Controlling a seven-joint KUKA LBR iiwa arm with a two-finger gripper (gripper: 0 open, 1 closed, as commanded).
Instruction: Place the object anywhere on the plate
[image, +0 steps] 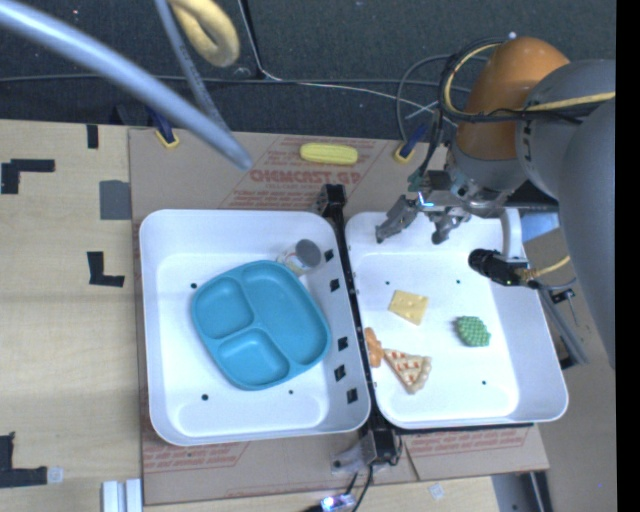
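The gripper (412, 227) hangs over the far edge of the right bin (530, 400), its two fingers spread apart with nothing between them. Below it in that bin lie a yellow cheese wedge (408, 306), a green ball (472, 331) and — nearest the divider — a pizza slice (408, 368), long axis running left-right. The blue plate (260, 324) sits in the left bin (165, 330), long axis slanting from far-left to near-right.
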